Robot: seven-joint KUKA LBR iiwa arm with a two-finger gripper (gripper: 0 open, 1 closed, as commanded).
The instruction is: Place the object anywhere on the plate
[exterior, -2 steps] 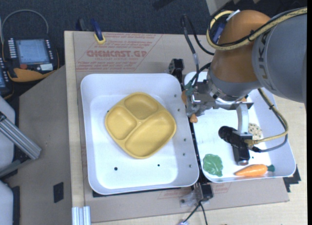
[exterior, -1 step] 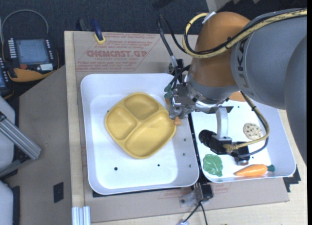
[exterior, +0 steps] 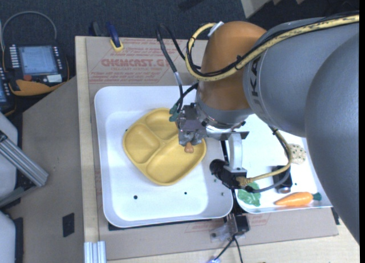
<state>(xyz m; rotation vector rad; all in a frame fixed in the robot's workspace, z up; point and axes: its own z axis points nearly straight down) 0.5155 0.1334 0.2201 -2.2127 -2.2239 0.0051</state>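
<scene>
A yellow plate (exterior: 154, 150) with divided sections lies in the left bin (exterior: 114, 187). My gripper (exterior: 190, 141) hangs over the plate's right edge, reaching in from the right. A small orange-tan object (exterior: 189, 148) shows at the fingertips, just above the plate's right section. The fingers appear shut on it, though the object is small and partly hidden by them.
The right bin (exterior: 296, 199) holds an orange carrot (exterior: 294, 199), a green item (exterior: 249, 195) and a pale dotted piece (exterior: 296, 153). The arm's bulk covers most of that bin. A cardboard sheet (exterior: 137, 62) lies behind the bins.
</scene>
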